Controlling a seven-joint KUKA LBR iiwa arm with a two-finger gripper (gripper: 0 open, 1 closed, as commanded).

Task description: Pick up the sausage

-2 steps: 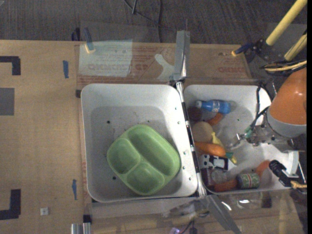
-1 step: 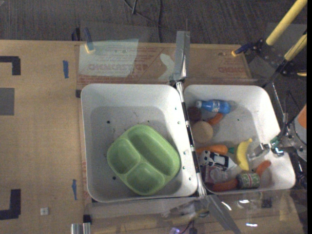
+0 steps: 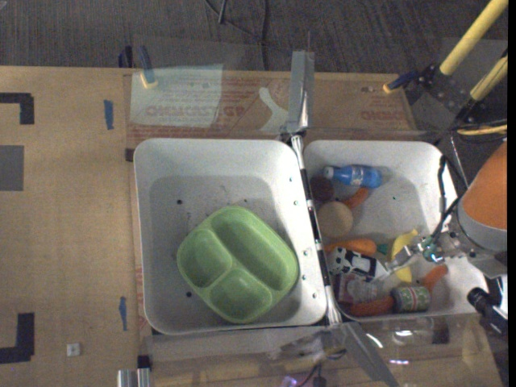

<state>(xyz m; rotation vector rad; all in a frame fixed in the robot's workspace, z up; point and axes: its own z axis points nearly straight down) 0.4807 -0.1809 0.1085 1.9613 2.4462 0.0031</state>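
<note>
You are looking down on two white bins; the left bin point(image 3: 153, 240) holds a green plate point(image 3: 237, 263) with three moulded compartments, smooth and glossy, lying tilted across the floor. The right bin point(image 3: 419, 160) is crowded. Near its back wall lies a clear bottle point(image 3: 352, 174) with a blue label, on its side, with a dark brown lump point(image 3: 322, 188) just left of it and a short orange piece point(image 3: 359, 197) just below it. A round tan ball point(image 3: 334, 218) sits by the divider, and below it an orange carrot point(image 3: 355, 246) lies across a black-and-white packet point(image 3: 351, 262). The sausage point(image 3: 372, 306), a smooth reddish-orange cylinder, lies lengthwise along the front wall, touching a small green can point(image 3: 412, 298) at its right end and a crinkled packet point(image 3: 351, 285) above it. A yellow piece point(image 3: 402, 247) and another orange piece point(image 3: 434, 276) lie near the gripper point(image 3: 427, 251), which hangs above the right half of this bin, up and right of the sausage and apart from it; you cannot tell how its fingers stand. The orange band point(image 3: 492, 192) of the arm shows at the right edge. The bench point(image 3: 64, 216) is plain brown board with blue tape marks and black corner marks, and dark carpet point(image 3: 97, 14) with cables lies beyond.
</note>
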